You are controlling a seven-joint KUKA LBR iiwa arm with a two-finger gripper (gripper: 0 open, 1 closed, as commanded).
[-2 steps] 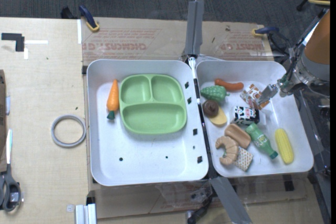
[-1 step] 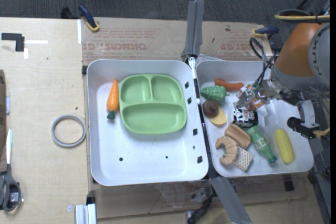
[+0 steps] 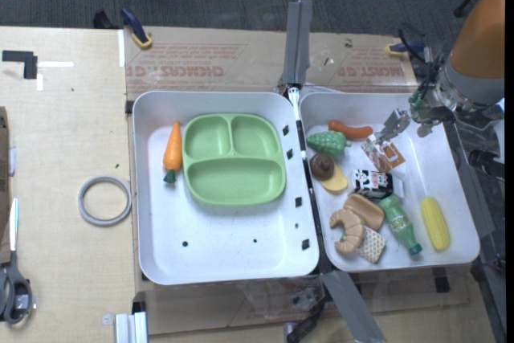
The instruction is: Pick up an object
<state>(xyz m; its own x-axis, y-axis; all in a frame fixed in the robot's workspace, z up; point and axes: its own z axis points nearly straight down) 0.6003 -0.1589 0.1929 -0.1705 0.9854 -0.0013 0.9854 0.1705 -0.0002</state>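
Observation:
My gripper (image 3: pixel 393 124) hangs over the upper right part of the right bin (image 3: pixel 462 253), at the end of the grey and orange arm (image 3: pixel 479 44). Just below it lies a small red and white packet (image 3: pixel 384 153). Around it in this bin are an orange-red sausage (image 3: pixel 351 128), a green vegetable (image 3: pixel 328 142), a brown round piece (image 3: pixel 322 165), a black and white carton (image 3: pixel 372 183), a croissant (image 3: pixel 350 227), a green bottle (image 3: pixel 400 225) and a yellow corn cob (image 3: pixel 435 222). I cannot make out anything held by the gripper.
The left bin (image 3: pixel 225 257) holds a green divided plate (image 3: pixel 234 158) and a carrot (image 3: pixel 172 149) beside the plate's left rim. On the bench to the left lie a grey ring (image 3: pixel 104 199) and scissors (image 3: pixel 14 289). A grey post (image 3: pixel 297 44) stands behind the bins' shared wall.

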